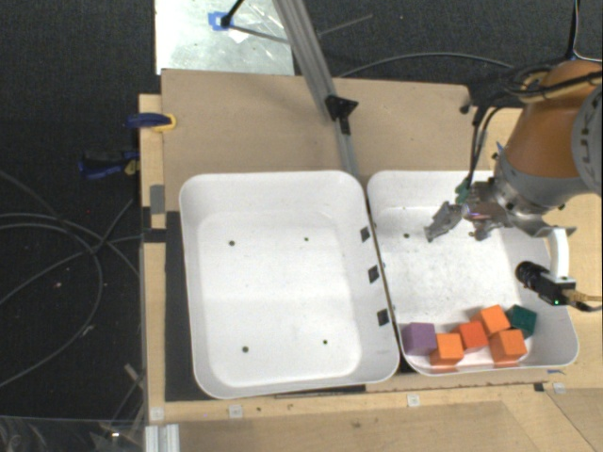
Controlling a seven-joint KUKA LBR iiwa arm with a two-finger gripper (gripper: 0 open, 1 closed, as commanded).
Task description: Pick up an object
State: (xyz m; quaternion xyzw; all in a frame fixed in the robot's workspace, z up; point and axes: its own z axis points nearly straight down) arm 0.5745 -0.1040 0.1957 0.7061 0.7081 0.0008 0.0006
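A: Along the near edge of the right bin (565, 351) — item lot: purple cube (419, 337), four orange cubes (450, 347) (473, 334) (509, 345) (495, 319), one dark green block (523, 320). All crowded touching or just beside one another toward the near right corner.

B: Why bunched there?

A: Likely slid or dropped against the wall; my judgement only. None has a clear long axis, as they are near-cubic, faces turned at slightly differing angles.

B: Next entry?

A: Left bin (273, 271), beside the first, walls touching along the shared edge.

B: And further back?

A: Gripper (460, 222), over the right bin's far half, well apart from the cubes. Fingers (441, 224) stand spread, nothing between them, tips tilted toward the bin's left.

B: Status?

A: Nothing picked yet; a reach toward the near edge seems needed.
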